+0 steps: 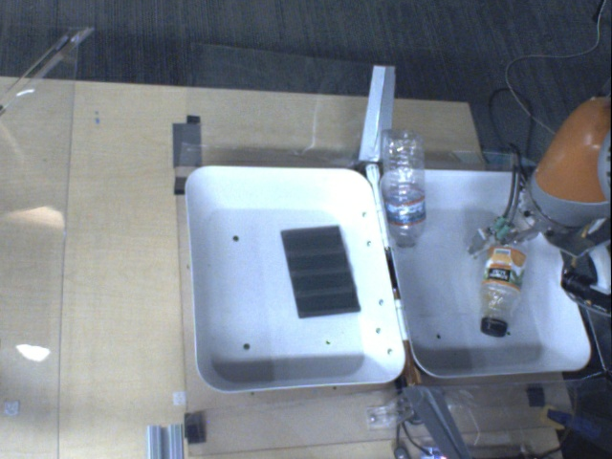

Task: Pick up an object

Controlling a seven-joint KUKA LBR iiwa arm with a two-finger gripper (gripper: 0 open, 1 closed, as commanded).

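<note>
the arm (577,165) comes in over the right edge of the right bin (449,352), its orange band sitting above that bin's far right corner. the gripper (499,229) hangs at the upper end of a small bottle with an orange label (500,290), which lies on its side in the right half of that bin, dark cap pointing toward the near rim. the view is too small and cluttered at the wrist to tell whether the gripper is parted or closed, or whether it touches the bottle.

a clear water bottle (403,191) stands at the far left corner of the right bin, tight against the seam where the two bins meet. between it and the small bottle the bin floor is bare, and the near left part of the floor is also bare out to the rim.

in the left bin (220,256) a flat dark ribbed pad (319,271) lies near the middle, slightly turned, well apart from all four walls. a grey upright bar (378,113) rises on the bench (105,256) just behind the seam between the bins.
</note>
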